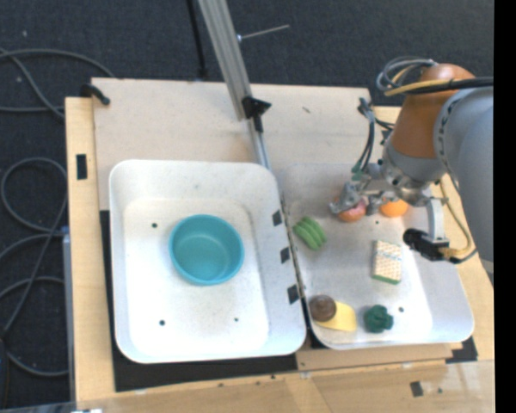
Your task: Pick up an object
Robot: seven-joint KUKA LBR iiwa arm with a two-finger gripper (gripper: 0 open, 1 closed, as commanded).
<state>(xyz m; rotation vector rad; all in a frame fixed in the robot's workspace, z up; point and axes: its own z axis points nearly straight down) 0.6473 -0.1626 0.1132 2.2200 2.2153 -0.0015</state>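
Landmark: I took the right bin (447, 312) as my reference for every place below.
Arm: I saw it (430, 127) reach in from the right, over the bin's far right corner, orange band above the wrist.
Gripper: it (370, 203) sat low over the bin's far end, near the back wall.
Jaws: I could not tell how they stood; the wrist hardware hid the gap from me.
Red piece: a small reddish thing (351, 213) lay at the bin's far end, right at the gripper's tip; whether it was gripped I could not make out.
Orange piece: I saw it (395, 207) just beside the red one, also under the wrist.
Green piece: ribbed and light green (310, 232), it lay by the bin's left wall, toward the far end.
Sponge: a yellow-and-white block (387, 261) lay right of the bin's middle.
Brown piece: round (322, 305), at the bin's near left corner.
Yellow piece: it (341, 318) touched the brown one at that same corner.
Dark green piece: I saw it (377, 318) near the bin's front wall, just right of the yellow one.
Left bin: it (138, 188) stood against the right bin's left side.
Bowl: a teal one (206, 248) stood upright in the left bin, well apart from the right bin.
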